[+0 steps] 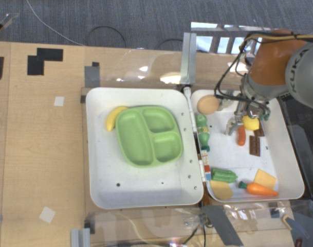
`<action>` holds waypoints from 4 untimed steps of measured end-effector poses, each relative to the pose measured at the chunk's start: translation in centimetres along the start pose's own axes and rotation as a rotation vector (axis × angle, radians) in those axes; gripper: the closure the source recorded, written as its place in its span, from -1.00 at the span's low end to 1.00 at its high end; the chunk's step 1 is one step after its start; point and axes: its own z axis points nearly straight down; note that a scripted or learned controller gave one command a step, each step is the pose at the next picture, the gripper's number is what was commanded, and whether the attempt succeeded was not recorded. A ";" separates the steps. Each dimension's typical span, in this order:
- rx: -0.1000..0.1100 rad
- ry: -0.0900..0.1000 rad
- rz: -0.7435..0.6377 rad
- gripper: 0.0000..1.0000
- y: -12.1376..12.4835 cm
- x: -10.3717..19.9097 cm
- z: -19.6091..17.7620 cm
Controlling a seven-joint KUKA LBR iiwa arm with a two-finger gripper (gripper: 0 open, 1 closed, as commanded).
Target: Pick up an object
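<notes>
My gripper (243, 121) hangs over the upper part of the right bin (284, 153), with the arm's orange band above it. Its fingers stand apart; one silvery finger (232, 127) points down to the left. A small yellow fruit (251, 123) sits between the fingers, close to the right one. I cannot tell whether it is touched or still rests on the bin floor. Just below lie a red sausage (241, 136) and a brown chocolate bar (254, 146). A tan egg-shaped thing (207, 105) lies to the gripper's left.
The right bin also holds green items (201, 130) along its left wall, a green pepper (223, 175), a cheese wedge (264, 178), a carrot (261, 190) and a tan piece (221, 191). The left bin (102, 184) bears a green divided plate (148, 135) and a banana (113, 118).
</notes>
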 end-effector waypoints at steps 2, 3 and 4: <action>0.005 -0.023 -0.056 1.00 1.1 5.6 -1.7; 0.003 -0.010 -0.155 1.00 0.0 -0.5 -6.6; 0.001 -0.006 -0.155 -1.00 0.0 -0.4 -6.4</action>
